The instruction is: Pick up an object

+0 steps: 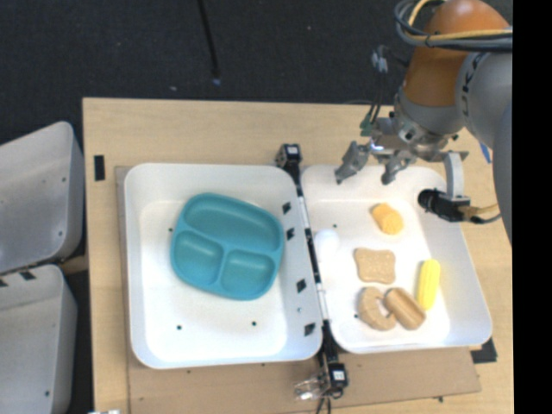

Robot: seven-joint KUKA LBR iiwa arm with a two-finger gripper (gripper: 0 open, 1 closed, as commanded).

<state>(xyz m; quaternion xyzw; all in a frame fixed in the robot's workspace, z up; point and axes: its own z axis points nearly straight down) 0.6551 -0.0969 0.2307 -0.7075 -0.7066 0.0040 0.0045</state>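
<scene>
**Gripper spread, nothing held, above far edge of right bin**

Going left to right from where my tool sits.

Far off to my gripper's left, in the left bin (138, 317), lies 1 teal plate (228, 246) w/ 3 compartments, flat on the bin floor, tilted a bit in plan. It sits well apart from my fingers, across the divider rail (306, 257) that runs between the 2 bins.

Next, the right bin (466, 317), the one I'm over. My gripper (369, 163) hangs at its far edge, near the bin's far-left corner. The 2 fingers are spread apart, tips pointing down and toward the bench front, w/ bare white bin showing between them. No item is between them; they grip nothing.

All the food items sit nearer the camera than my gripper. Closest is an orange piece (389, 219), just below and a bit right of my fingertips, not touching them. Further toward the bench front is a slice of toast (375, 266), flat. Past that, near the bin's front edge, a tan rounded piece (373, 310) and a brown bread roll (405, 308) lie touching each other. To the right of the toast and roll is a yellow corn cob (428, 284), lying lengthwise, just beside the roll.

Right of my gripper, a black fitting (442, 203) w/ a cable sits by the bin's right wall. Above the fingers, my wrist's orange band (444, 63).
</scene>
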